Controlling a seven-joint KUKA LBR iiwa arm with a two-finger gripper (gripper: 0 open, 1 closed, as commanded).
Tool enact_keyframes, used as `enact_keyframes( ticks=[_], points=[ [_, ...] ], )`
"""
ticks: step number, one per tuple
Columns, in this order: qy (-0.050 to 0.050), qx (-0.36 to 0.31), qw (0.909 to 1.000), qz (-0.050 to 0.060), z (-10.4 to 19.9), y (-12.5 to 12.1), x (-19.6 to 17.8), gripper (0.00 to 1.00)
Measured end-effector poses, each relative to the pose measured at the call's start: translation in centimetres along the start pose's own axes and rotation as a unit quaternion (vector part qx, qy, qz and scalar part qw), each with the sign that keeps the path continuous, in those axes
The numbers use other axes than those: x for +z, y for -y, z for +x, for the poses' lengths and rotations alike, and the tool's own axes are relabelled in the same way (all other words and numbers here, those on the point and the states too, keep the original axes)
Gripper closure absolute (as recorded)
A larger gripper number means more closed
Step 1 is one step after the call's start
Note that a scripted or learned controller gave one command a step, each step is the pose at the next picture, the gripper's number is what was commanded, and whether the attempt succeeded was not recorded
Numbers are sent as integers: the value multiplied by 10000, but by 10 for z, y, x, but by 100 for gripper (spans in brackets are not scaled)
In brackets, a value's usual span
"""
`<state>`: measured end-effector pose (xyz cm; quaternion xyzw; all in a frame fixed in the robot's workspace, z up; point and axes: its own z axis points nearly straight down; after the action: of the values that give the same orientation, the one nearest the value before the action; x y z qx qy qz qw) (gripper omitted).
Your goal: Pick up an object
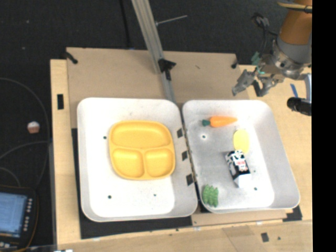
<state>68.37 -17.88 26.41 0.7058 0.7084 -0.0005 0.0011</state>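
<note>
The right bin [278,140] holds an orange carrot [221,122] near its far edge, a yellow oval piece [241,139] below it, a black-and-white carton [238,167] toward the middle, and a small green leafy piece [210,194] at the near left corner. My gripper [253,84] hangs above the bench just beyond the right bin's far edge, up and to the right of the carrot. Its fingers [242,82] are spread apart, with nothing between them.
The left bin [92,140] carries a yellow divided tray [141,149]. A metal pole [149,33] rises at a slant from behind the gap between the bins. A tablet [14,211] lies off the bench at the lower left.
</note>
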Motion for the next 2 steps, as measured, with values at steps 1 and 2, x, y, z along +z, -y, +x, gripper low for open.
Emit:
enact_keyframes(
  ticks=[1,2],
  points=[
    [7,-4,10000,3,0,0,0,0],
    [5,21,10000,15,-4,1,42,0]
  ],
)
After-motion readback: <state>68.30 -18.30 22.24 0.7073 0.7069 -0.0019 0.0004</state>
